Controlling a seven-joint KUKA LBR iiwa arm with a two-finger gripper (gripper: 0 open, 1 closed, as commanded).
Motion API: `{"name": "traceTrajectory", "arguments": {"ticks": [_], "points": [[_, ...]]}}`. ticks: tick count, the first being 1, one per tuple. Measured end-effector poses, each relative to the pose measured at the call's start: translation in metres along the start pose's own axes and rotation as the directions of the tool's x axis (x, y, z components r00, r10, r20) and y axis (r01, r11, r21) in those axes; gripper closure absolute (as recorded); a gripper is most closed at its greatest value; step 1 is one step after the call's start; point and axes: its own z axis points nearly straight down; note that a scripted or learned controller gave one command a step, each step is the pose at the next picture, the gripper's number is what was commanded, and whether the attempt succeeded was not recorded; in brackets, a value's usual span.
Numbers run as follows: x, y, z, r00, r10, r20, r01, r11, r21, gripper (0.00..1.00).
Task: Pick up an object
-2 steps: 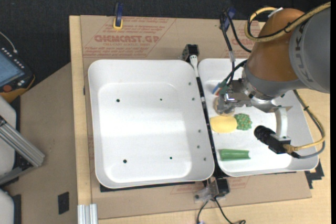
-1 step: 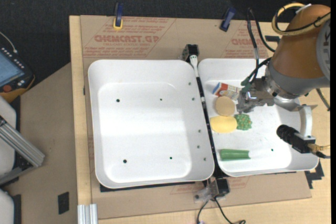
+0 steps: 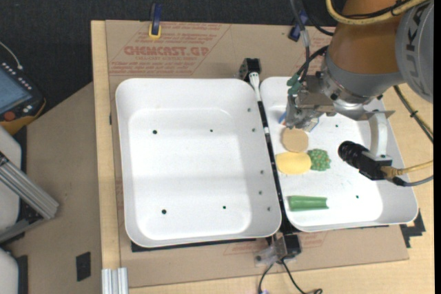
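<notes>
hanging pincer [image 3: 301, 122] just beside tan disc [image 3: 295, 142], right bin [image 3: 344, 214], green pod [image 3: 306, 202]

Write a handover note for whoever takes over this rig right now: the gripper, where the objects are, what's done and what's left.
Gripper: over the far left part of the right bin, right by the tan disc. Nothing is visibly held.
Objects, all in the right bin: the tan disc; a yellow piece just in front of it; a bumpy green piece touching the yellow one's right side; a long green piece alone near the front rim.
Done: arm positioned over the objects; no pick visible.
Left: grasp one object, probably the tan disc as it is closest, and lift it.
</notes>
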Motion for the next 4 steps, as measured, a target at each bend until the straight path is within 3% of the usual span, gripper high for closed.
{"name": "traceTrajectory", "arguments": {"ticks": [1, 2, 3, 4], "points": [[0.069, -0.015, -0.048, 1.0, 0.0, -0.002, 0.0, 1.0, 0.002, 1.0], [0.03, -0.049, -0.039, 1.0, 0.013, 0.002, -0.013, 1.0, 0.012, 1.0], [-0.041, -0.052, -0.016, 1.0, 0.017, 0.003, -0.017, 1.0, 0.012, 1.0], [0.024, -0.05, -0.021, 1.0, 0.003, 0.001, -0.003, 1.0, 0.007, 1.0]]}}
